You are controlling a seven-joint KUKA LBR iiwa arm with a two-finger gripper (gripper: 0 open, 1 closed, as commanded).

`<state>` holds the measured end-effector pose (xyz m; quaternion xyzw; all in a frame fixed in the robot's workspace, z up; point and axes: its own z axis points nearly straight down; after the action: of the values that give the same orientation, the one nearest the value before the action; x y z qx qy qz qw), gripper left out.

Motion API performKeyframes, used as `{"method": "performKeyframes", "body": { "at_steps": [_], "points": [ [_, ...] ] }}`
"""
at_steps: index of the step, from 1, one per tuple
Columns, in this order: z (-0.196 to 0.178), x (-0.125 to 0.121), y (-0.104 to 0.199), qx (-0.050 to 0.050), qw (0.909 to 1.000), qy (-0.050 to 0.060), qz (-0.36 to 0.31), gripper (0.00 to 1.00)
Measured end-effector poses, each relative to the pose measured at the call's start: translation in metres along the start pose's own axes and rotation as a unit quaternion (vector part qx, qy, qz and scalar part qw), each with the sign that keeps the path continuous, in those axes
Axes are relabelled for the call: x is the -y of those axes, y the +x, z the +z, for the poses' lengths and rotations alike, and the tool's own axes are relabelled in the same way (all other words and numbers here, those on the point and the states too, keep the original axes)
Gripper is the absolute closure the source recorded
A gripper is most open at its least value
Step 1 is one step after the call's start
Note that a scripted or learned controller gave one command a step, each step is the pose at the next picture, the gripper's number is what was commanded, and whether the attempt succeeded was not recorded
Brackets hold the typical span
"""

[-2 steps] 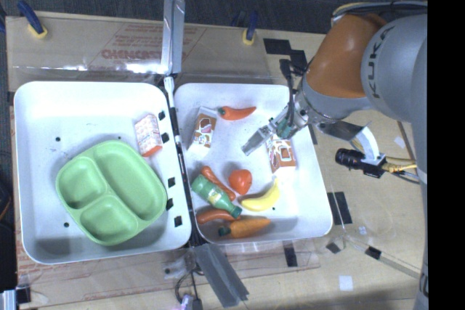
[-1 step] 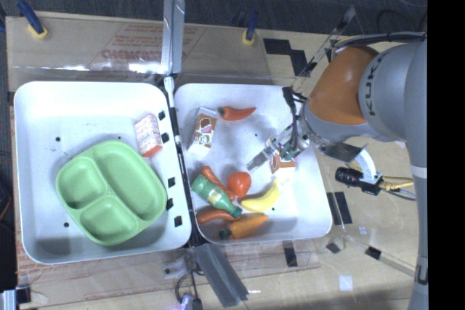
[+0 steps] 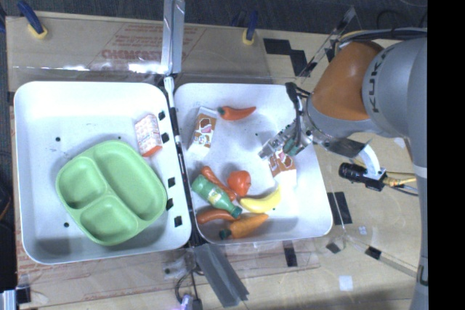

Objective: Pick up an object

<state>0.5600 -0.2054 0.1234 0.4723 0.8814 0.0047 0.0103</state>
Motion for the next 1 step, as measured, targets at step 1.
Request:
{"method": "performKeyframes", "body": {
  "at_steps": [1],
  "points": [
    [-0.0026, 0.0346, 0.0338, -0.008, 0.9994, 0.009, -0.034, 1.00]
  ]
}}
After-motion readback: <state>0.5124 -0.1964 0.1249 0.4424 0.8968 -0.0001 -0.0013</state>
